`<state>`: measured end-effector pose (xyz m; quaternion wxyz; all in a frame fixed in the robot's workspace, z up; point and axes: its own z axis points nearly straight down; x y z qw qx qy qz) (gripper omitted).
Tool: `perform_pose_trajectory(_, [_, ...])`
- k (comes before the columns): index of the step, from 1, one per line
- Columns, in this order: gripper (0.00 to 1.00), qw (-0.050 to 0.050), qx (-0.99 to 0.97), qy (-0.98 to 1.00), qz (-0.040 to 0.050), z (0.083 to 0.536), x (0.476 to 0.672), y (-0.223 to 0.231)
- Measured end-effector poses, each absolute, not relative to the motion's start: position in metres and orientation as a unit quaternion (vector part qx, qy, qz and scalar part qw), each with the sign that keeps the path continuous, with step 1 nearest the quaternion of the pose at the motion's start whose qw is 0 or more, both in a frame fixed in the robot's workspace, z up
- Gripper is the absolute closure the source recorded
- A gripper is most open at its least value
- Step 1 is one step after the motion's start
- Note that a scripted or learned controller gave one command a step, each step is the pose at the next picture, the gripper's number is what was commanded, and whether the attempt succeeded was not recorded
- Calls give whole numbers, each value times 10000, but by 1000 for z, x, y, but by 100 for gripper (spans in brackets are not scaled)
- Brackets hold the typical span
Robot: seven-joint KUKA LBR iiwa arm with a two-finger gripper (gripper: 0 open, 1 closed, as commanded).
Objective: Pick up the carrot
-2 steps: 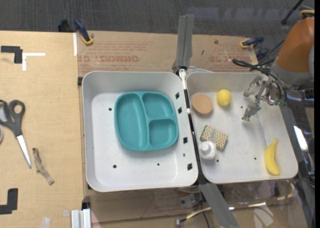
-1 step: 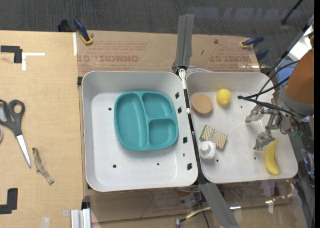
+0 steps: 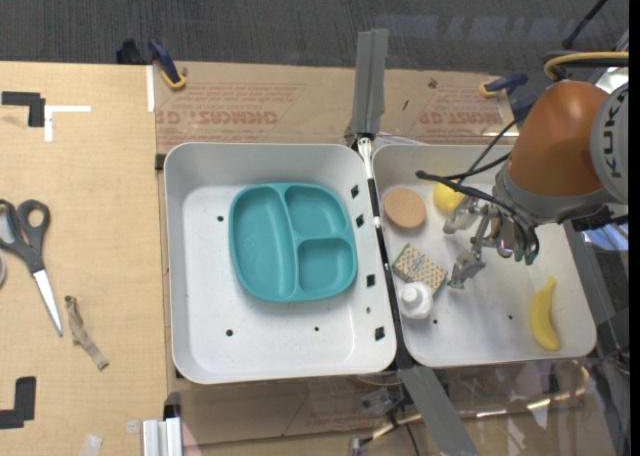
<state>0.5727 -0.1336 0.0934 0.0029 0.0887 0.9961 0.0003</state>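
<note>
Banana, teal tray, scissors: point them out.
banana (image 3: 543, 316): camera view, middle of its curved body.
teal tray (image 3: 262, 244): camera view, floor of its largest compartment.
scissors (image 3: 33, 251): camera view, near the pivot.

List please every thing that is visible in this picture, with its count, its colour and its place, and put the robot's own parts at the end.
bins: 2, white, side by side on the bench
divided plate: 1, teal, three compartments, in the left bin
round disc: 1, tan, upper left of the right bin
patterned packet: 1, beige check, left side of the right bin
small bottle: 1, white, right bin, just below the packet
banana: 1, yellow, right bin, lower right
yellow item: 1, right bin, partly hidden by cables; kind unclear
scissors: 1, grey handles, on the bench at far left
clamps: 2, blue, at the cardboard's top edge
arm: 1, grey with orange band, over the right bin
gripper: 1, metal, above the right bin's middle
</note>
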Motion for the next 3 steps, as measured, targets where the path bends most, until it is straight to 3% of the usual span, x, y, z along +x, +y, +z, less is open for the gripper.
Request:
perform_pose_trajectory(1, [0, 27, 1994, 9799, 3, 193, 592, -34])
perform_pose_trajectory(2, [0, 20, 2432, 9700, -3, 192, 615, -83])
perform_pose_trajectory(3, [0, 21, 2061, 9785, 1, 192, 637, -7])
